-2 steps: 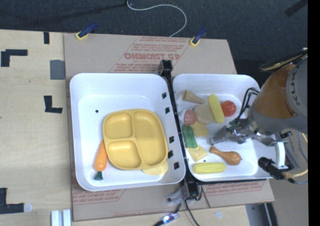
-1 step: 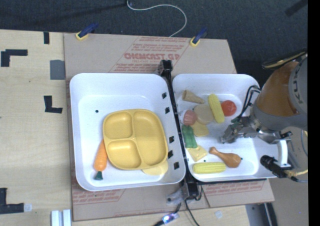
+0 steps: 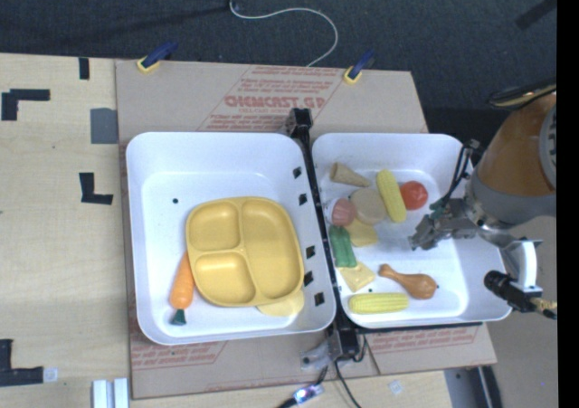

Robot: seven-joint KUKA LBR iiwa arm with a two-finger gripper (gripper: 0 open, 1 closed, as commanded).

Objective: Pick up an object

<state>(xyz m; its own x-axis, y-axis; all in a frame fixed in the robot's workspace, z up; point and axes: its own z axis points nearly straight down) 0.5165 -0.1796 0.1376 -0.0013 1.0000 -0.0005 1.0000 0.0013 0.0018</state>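
Two bins (image 3: 145,216), end effector (image 3: 425,239) rightward

Arm: we see our grey, orange-banded arm (image 3: 517,171) reaching in from the right.
End effector: our dark two-finger end effector (image 3: 425,239) points left, low.

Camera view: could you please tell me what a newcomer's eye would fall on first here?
Probably the yellow divided plate in the left bin, with an orange carrot at its left edge. Next, the right bin crowded with toy food, where the gripper hovers just above a drumstick.
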